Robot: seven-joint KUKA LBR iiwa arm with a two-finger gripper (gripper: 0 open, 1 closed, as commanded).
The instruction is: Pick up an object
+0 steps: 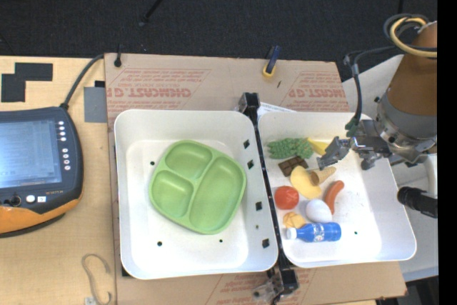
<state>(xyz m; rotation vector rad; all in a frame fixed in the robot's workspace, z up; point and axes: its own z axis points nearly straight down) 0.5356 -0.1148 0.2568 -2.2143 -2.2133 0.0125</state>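
Note:
The right bin [389,239] holds a cluster of toy foods: a green leafy piece [289,148], a yellow wedge [319,146], a brown block [292,165], a yellow pear-shaped piece [307,183], a red tomato [286,197], a white egg [318,211], an orange-red sausage [333,193] and a blue bottle [316,232] lying on its side. My gripper [354,151] hangs over the bin's upper right part, just right of the yellow wedge. Its fingers are spread, nothing between them.
The left bin [136,153] carries a green divided plate [198,186]. A black divider [260,182] runs between the bins. A tablet-like pendant [36,161] lies on the bench at far left. A yellow-and-blue clamp [270,64] stands at the cardboard's far edge.

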